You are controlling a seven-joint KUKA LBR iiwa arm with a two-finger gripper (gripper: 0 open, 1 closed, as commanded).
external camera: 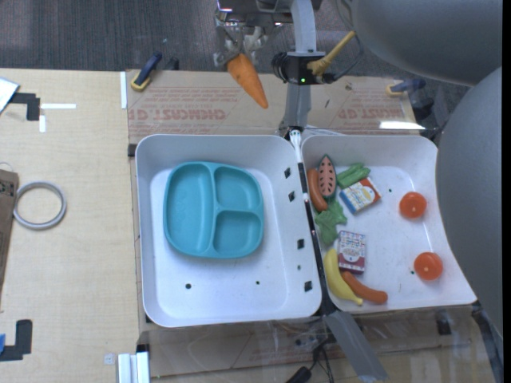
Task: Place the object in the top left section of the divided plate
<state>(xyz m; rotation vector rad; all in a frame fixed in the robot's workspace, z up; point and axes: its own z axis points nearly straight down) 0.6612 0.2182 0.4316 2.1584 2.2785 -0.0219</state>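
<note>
- My gripper (pixel 239 45) pinches the carrot (pixel 248 79) by its top only.
- It hangs tilted; I fear it slipping before the plate (pixel 214 211).

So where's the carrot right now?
The carrot hangs between the pincer fingers at the camera view's top centre, beyond the left bin.

One camera, high above the bench.
It looks down at a slant on both bins, left bin (pixel 152 238) and right bin (pixel 447 214), from fairly far.
</note>
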